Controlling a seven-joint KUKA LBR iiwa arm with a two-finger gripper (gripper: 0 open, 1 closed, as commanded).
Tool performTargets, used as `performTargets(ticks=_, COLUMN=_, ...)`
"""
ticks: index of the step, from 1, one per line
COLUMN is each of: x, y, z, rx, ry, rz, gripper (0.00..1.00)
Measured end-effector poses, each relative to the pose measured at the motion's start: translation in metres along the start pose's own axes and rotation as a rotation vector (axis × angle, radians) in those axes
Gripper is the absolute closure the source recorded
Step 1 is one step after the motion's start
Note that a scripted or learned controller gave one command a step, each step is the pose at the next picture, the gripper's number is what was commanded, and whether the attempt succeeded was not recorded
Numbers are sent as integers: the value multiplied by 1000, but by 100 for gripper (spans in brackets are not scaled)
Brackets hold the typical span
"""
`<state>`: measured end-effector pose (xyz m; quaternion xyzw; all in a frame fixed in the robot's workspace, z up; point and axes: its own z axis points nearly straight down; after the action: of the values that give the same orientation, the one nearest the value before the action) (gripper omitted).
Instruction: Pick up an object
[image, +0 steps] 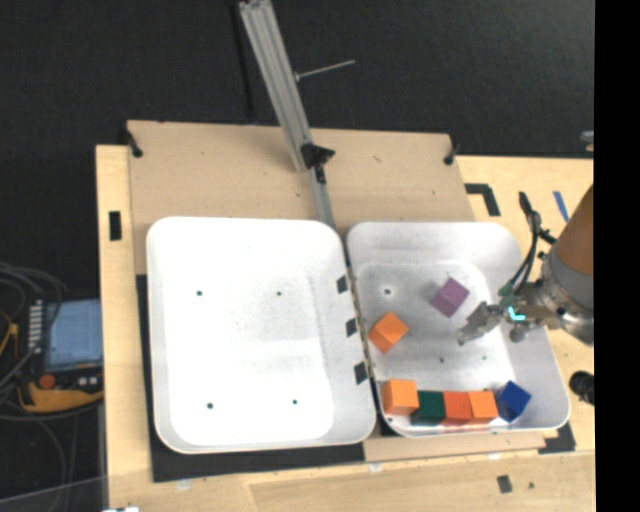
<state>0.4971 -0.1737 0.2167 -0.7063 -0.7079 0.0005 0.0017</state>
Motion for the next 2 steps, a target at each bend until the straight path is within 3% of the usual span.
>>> performTargets(ticks=1, x=0, y=1, z=-2, rx=-5, ry=-1, rz=3, gripper=0)
performTargets(ticks=2, x=6, y=-7, z=53, rx=2, ry=-2, rz=4, gripper=0)
